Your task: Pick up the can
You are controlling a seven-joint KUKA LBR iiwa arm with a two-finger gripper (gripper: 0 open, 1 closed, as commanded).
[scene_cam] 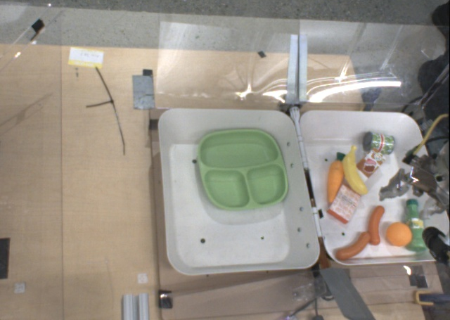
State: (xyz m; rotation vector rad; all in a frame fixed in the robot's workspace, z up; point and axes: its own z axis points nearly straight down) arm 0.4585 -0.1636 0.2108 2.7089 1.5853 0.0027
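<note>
Nearest to the camera, in the right bin (404, 123), lie two sausages (354, 246) and an orange (399, 234) beside a green bottle (415, 224), and a little further are a small carton (344, 205), a carrot (335, 180) and a banana (355, 173). The gripper (399, 183) is at the right side of this bin with nothing between its fingers, which seem slightly apart. Further back, the can (380, 143) lies on its side near the far right corner, apart from the gripper, while the left bin (176, 192) holds a green divided plate (242, 169).

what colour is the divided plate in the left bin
Light green, all over. The divided plate shows best in the camera view, lying in the left bin.
</note>
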